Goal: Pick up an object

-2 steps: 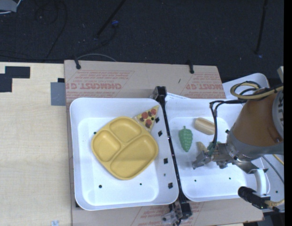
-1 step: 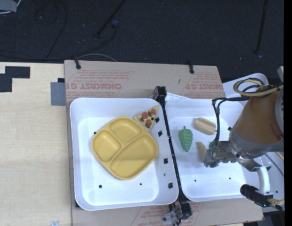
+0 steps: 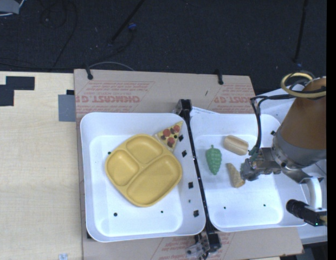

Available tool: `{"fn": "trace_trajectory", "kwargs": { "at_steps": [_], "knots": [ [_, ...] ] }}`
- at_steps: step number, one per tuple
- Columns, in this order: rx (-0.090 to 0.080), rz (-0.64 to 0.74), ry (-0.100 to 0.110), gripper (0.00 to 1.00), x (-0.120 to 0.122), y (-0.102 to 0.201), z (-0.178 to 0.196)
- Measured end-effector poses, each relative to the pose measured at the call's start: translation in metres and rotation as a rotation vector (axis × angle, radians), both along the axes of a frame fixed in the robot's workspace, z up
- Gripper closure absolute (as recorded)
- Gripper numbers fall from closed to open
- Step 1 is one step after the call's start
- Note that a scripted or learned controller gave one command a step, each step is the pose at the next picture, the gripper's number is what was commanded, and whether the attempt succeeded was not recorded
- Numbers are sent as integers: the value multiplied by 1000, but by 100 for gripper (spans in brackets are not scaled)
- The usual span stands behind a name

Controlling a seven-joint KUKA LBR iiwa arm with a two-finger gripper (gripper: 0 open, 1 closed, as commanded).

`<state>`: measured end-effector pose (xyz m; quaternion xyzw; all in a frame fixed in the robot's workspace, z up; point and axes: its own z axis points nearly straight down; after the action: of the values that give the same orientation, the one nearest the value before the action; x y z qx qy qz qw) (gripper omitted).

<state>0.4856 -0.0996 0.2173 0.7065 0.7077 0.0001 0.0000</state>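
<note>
In the right bin lie a green ridged piece, a tan bread roll and a pale brown wedge. My gripper hangs low over that bin, right beside the wedge's right side and just below the roll. Its tips look dark and small against the bin floor, and the wedge's near end sits close against them. In the left bin rest a yellow divided plate and a pizza slice at its upper right.
The divider between the two bins runs down the middle. The arm's grey body covers the right bin's right side. A black cable loops above the gripper. The cardboard base lies under both bins.
</note>
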Motion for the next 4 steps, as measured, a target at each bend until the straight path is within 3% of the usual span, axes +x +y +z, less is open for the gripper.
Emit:
{"fn": "trace_trajectory", "kwargs": {
  "at_steps": [1, 2, 4],
  "knots": [
    [0, -1, -2, 100, -9, -2, 52],
    [0, -1, 2, 100, -9, -3, 66],
    [0, 2, 3, 100, 44, 91, 60]
  ]
}}
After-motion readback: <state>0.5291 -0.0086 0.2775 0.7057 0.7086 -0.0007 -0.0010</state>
